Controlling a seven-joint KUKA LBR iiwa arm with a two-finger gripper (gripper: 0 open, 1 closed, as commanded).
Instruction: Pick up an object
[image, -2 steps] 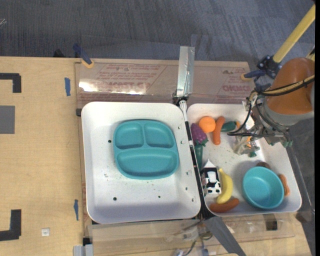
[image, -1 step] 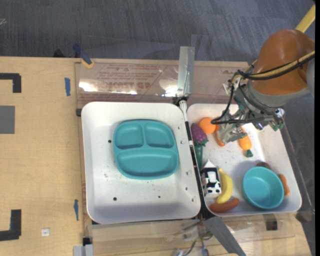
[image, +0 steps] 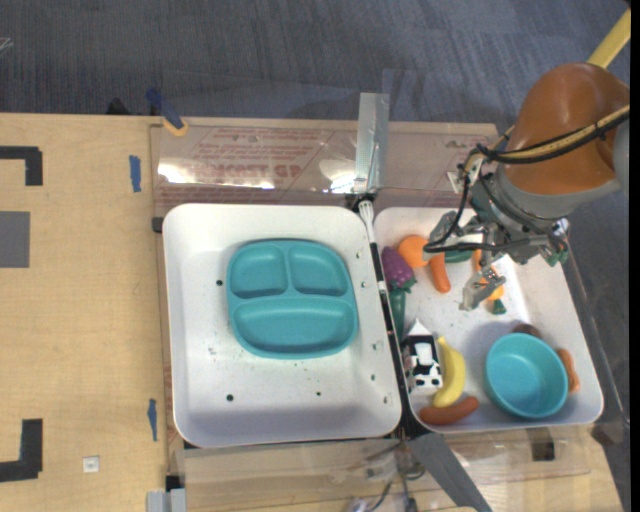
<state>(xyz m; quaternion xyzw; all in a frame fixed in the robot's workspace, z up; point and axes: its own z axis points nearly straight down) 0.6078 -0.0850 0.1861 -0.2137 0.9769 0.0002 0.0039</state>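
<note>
The gripper (image: 487, 283) hangs over the right bin (image: 580, 330), fingers apart, just right of a carrot (image: 438, 272).

A divided plate (image: 292, 298) lies in the left bin (image: 190, 380); the right bin (image: 580, 330) holds a bowl (image: 526, 374), banana (image: 452, 372) and carrot (image: 438, 272).

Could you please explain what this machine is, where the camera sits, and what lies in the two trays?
The grey and orange shape at right is a robot arm; its gripper hangs over the right bin. One fixed camera looks down at a slant. The left bin holds a teal divided plate. The right bin holds a teal bowl, a banana, a carrot, purple grapes and a black-and-white cow toy. I cannot tell whether anything is held.
</note>
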